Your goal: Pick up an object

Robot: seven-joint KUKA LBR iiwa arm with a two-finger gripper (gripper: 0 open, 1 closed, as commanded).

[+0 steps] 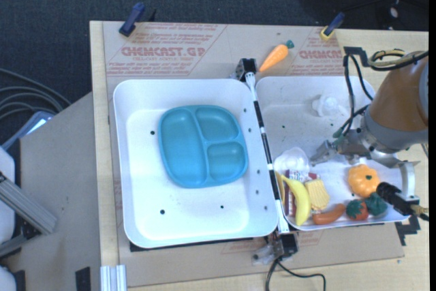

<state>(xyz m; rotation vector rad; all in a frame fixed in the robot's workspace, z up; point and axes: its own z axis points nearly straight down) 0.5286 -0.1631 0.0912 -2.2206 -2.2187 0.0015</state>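
The arm [398, 109] reaches in from the right over the right bin [286, 95]; its tool [327, 150] points left and sits low over the bin's middle, just right of a crumpled white packet [294, 159]; whether the tool is apart or together I cannot tell, since its tip is small and blurred against the white floor; nothing is seen clamped in it, and whether it touches the packet I cannot tell.

The things to pick lie along the near side of the right bin; a banana [297, 195] lies at the near left corner, beside the divider; a pale yellow corn cob [317, 194] sits just right of it; a red chilli [330, 215] lies at the near rim; a green piece [357, 208] lies right of that; an orange pumpkin [363, 180] sits under the arm's wrist; a clear crumpled bit [327, 105] lies toward the far side.

The left bin [136, 201] holds a blue divided tray [202, 144], lying flat near its middle; a toy carrot [275, 56] lies on the surface [170, 51] beyond the bins, near where they meet.
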